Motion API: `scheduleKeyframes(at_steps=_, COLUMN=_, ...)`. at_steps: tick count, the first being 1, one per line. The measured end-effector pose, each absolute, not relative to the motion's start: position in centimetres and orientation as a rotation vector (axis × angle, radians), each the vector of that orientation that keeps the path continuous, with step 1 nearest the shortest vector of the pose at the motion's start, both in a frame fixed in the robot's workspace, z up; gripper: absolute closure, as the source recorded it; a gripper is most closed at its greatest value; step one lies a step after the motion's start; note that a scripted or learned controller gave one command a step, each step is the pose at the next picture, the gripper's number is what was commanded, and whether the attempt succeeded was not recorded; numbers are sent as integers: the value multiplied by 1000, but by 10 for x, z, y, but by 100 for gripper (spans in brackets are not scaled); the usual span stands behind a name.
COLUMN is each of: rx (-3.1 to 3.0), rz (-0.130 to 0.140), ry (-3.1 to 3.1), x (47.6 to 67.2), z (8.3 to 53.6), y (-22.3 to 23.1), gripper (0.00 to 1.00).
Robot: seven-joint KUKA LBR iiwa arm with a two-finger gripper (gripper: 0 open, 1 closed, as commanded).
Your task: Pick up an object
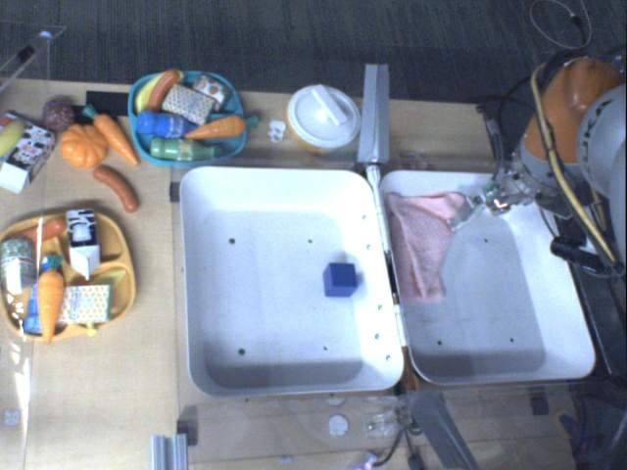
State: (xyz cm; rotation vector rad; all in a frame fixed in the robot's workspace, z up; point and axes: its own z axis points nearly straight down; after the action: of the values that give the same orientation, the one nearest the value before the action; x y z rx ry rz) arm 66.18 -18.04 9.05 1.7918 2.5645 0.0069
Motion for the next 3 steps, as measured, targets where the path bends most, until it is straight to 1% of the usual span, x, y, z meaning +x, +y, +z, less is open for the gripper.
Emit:
scheduleKeyframes(at_steps=1, rx=1464, rz=-23, ry=2774, x=663, z=91, y=-155, gripper=0)
scheduleKeyframes(at_steps=2, rx=1395, rz=-51, ry=2807, x=663, z=90, y=-139, gripper=0)
scheduleKeyframes(at_steps=3, rx=1474, rz=-32, ry=2761, x=662, z=90, y=-119, gripper=0)
